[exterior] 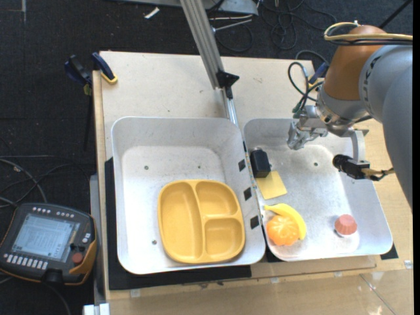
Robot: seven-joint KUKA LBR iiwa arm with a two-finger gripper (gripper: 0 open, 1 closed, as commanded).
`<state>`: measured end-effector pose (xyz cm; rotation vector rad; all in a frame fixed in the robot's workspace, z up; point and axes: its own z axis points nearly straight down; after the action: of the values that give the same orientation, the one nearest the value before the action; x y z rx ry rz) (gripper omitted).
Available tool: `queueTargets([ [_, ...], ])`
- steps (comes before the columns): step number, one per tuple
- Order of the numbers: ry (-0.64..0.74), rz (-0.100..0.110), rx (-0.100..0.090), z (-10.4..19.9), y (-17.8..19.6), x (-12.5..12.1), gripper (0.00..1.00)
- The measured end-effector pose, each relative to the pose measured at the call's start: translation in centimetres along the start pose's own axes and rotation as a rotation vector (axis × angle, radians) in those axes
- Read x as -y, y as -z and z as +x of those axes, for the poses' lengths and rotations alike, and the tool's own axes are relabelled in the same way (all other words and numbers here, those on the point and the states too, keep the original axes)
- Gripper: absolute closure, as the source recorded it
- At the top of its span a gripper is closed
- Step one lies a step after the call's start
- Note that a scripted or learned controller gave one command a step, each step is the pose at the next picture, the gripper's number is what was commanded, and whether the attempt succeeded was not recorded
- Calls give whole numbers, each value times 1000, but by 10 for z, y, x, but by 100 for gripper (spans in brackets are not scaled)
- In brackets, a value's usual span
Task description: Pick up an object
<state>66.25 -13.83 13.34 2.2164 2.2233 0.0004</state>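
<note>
The right bin holds an orange with a yellow banana curled behind it at the front left. A small pink object sits at the front right. A yellow flat square lies near the bin's left wall, by a black block. My gripper hangs over the bin's back part, well away from these things, with nothing visible between its fingers.
A yellow three-compartment plate lies in the left bin. A slanted metal pole rises from between the bins. Cables loop behind the gripper. A teach pendant sits at the far left, off the bench.
</note>
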Motion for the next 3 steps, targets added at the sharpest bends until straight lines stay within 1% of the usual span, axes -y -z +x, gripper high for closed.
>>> queueTargets([
  [1, -4, -4, 0, -7, 50, 4, 100],
  [2, -1, -6, 1, -12, 113, 0, 100],
  [3, -1, -5, 0, -11, 163, -2, 100],
])
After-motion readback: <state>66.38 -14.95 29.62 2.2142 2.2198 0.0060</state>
